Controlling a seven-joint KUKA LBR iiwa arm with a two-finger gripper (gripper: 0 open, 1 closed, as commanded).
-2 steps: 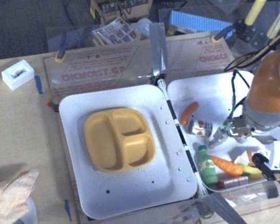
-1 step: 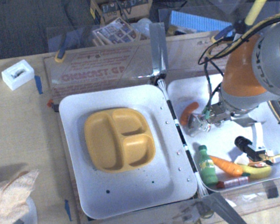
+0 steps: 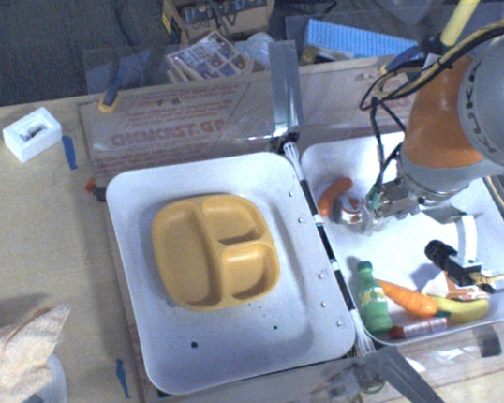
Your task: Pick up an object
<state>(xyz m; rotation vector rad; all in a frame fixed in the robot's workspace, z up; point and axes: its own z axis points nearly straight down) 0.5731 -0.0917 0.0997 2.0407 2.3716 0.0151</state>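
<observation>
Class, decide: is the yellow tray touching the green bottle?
Apart. The camera view shows the yellow tray in the left bin and the green bottle in the right bin, both rims between them.

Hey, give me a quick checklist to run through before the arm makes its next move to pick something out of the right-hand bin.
1. Gripper inside the right bin: ok, it sits low in the bin's far left part.
2. Target close by: ok, an orange-red sausage-shaped toy lies right beside the gripper, near the bin's left wall.
3. Something already gripped: cannot tell, that area is too blurred.
4. Other items apart from the gripper: ok, the green bottle, carrot and banana are clustered along the near edge.
5. Left bin out of the way: ok, its yellow divided plate lies away from the arm.
</observation>
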